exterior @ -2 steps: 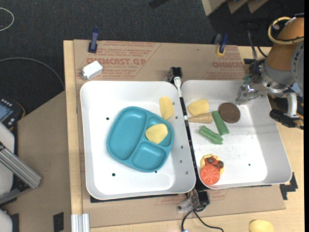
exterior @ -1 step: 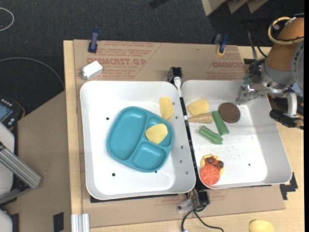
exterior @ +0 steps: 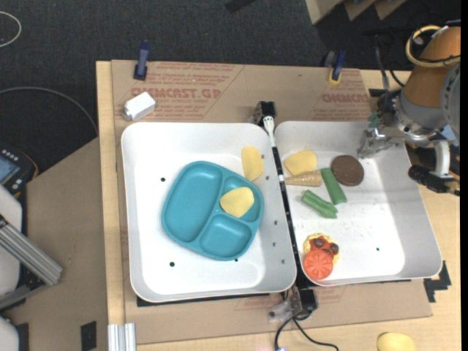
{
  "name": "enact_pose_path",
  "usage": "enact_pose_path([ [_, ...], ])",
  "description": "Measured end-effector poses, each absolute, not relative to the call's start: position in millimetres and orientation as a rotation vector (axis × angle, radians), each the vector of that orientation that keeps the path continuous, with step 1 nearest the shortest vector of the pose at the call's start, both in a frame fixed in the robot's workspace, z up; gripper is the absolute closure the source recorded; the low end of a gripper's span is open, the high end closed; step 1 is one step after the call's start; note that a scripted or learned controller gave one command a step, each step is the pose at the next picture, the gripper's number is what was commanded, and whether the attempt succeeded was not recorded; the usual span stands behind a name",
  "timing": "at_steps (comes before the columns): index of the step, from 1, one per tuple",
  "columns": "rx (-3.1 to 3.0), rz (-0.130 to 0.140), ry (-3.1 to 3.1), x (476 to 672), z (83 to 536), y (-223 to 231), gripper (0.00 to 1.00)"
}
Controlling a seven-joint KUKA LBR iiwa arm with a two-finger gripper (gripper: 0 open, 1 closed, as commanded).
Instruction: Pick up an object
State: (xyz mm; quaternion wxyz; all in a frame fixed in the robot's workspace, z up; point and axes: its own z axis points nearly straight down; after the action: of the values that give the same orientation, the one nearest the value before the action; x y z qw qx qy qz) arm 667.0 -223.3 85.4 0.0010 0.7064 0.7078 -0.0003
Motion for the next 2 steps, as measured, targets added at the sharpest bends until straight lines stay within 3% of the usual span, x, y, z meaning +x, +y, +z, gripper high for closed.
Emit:
enact_pose_path([
  [2, 2.217, -0.001, 2.222, 667.0, 85.4, -223.3, 1.0],
])
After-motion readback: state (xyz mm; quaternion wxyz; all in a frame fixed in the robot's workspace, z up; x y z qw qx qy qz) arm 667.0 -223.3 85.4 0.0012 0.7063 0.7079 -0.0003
